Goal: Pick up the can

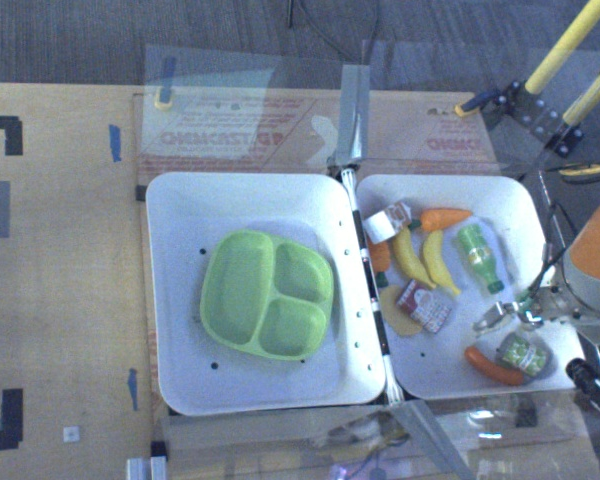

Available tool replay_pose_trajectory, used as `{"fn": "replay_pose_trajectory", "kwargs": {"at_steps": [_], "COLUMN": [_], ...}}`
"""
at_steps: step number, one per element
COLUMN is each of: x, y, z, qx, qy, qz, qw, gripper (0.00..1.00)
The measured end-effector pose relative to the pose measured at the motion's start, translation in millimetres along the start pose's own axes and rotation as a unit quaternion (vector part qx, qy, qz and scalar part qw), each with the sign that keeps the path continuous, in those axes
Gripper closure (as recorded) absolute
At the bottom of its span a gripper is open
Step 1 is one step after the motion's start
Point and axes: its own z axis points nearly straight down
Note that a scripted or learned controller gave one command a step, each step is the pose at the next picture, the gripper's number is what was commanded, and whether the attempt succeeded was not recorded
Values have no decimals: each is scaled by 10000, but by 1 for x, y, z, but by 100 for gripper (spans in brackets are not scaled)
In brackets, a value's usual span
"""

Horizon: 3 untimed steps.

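— Bins first: two white ones side by side on the bench (60, 268). The left bin (170, 368) has a green divided plate (267, 294) in it, three compartments.

— And the can?

— In the right bin (515, 196), toward its near right corner. A small can (521, 354) with a green label, lying just beside a red-orange sausage-like piece (492, 366) — the two look to be touching, or nearly.

— Where is the arm?

— Coming in from the right, the orange band (594, 253) showing at the edge. The gripper (508, 313) hangs just above the can, on its far side. Whether its fingers are spread or closed I cannot tell; the metal parts blur together from here. Nothing is visibly between them.

— What else is in that bin?

— Two bananas (425, 258) side by side in the middle, a green bottle (477, 253) to their right, an orange carrot (445, 218) beyond them, a white-and-red carton (385, 223) by the dividing wall, and a dark red packet (425, 306) on the near side of the bananas.
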Motion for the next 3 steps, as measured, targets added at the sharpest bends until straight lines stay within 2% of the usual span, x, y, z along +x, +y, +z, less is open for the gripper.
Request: {"fn": "replay_pose_trajectory", "kwargs": {"at_steps": [1, 2, 3], "x": [-1, 7, 12], "y": [0, 11, 16], "z": [0, -49, 2], "qx": [-10, 27, -3], "qy": [-5, -44, -55], "qz": [-189, -139, 359], "qw": [9998, 9999, 9993], "gripper": [0, 0, 0]}}
